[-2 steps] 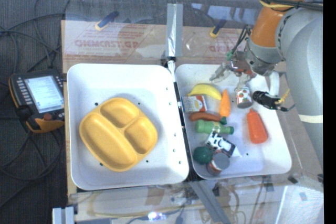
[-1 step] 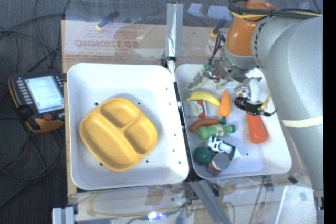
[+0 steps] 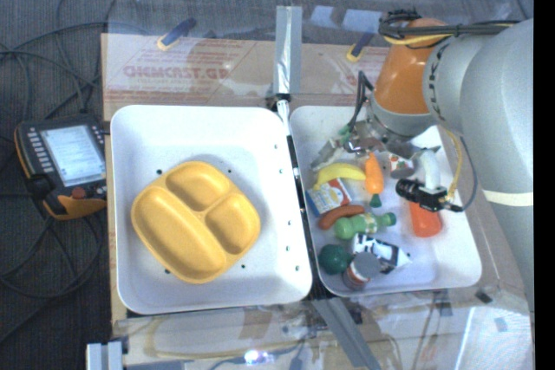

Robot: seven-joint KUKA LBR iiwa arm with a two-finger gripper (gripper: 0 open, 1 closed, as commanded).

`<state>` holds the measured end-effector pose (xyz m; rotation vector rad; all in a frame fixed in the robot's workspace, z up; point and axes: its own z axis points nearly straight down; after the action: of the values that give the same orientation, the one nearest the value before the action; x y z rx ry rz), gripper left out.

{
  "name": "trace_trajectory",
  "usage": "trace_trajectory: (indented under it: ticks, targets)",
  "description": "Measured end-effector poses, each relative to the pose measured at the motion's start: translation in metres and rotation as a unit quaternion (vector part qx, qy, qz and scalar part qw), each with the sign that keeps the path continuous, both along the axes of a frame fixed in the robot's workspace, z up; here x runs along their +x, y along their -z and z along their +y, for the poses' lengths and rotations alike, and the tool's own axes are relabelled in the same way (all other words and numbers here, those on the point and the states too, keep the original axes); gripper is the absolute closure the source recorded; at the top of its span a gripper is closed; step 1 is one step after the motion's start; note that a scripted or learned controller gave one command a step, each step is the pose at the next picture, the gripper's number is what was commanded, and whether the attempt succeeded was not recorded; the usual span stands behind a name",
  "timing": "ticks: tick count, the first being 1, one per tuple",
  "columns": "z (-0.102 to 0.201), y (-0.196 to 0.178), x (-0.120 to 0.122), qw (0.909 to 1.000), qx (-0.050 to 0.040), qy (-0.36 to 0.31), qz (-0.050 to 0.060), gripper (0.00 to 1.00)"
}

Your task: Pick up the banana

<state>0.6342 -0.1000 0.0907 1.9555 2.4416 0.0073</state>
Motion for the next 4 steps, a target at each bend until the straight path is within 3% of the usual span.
trace_trajectory:
  ticks: [1,2,3,4]
  targets:
    - [-0.006,0.000,-0.021,0.9994,-0.0001,-0.035,-0.001,0.00]
    - [-0.011,-0.001,-0.056,1.0000,0.0019,0.007,-0.002,0.00]
    - [-0.009,-0.001,-0.087,0.9934,0.0032,0.114,-0.001,0.00]
    - [-0.009,-0.009,-0.087,0.9934,0.0035,0.114,0.000,1.00]
